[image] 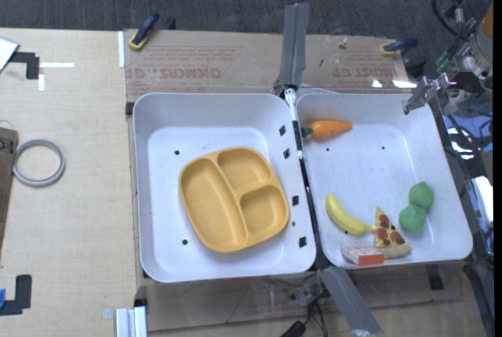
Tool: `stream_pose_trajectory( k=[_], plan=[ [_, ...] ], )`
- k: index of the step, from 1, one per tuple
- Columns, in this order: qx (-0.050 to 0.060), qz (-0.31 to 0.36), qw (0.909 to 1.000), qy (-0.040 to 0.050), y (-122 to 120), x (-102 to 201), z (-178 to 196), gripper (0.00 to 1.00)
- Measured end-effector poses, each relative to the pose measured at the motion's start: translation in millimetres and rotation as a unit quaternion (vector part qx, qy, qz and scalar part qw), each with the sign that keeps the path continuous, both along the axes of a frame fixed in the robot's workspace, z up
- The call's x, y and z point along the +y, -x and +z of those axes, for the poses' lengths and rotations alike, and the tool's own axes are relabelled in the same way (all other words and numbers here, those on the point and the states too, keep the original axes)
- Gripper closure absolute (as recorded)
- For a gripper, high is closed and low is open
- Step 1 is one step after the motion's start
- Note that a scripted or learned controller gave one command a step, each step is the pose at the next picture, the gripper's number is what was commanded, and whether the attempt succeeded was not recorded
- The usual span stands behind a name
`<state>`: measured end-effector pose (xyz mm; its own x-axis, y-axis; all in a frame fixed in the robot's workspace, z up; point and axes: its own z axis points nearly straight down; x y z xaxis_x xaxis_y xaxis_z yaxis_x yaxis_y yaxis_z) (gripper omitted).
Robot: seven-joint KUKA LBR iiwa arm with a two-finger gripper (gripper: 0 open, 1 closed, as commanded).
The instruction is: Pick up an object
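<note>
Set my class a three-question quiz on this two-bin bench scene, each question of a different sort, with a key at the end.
1. True or false: the yellow divided plate lies in the left bin.
2. Multiple choice: what lies nearest the top edge of the right bin? A) the banana B) the carrot C) the pizza slice
3. Fill in: the two round toys near the right bin's right wall are coloured ____.

Key: 1 true; 2 B; 3 green.
</note>
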<state>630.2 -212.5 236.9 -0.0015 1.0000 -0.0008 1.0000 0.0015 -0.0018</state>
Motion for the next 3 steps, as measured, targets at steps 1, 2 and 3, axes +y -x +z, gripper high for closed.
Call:
stream_pose_trajectory(
  k=[1,2,3],
  plan=[
    [0.0,0.001,1.0,0.001,-0.6,-0.1,9.1,1.0],
    [0.0,0.001,1.0,0.001,-0.5,0.0,8.9,0.0],
    [0.0,0.003,1.0,0.0021,-1.2,-0.1,17.8,1.0]
  ],
)
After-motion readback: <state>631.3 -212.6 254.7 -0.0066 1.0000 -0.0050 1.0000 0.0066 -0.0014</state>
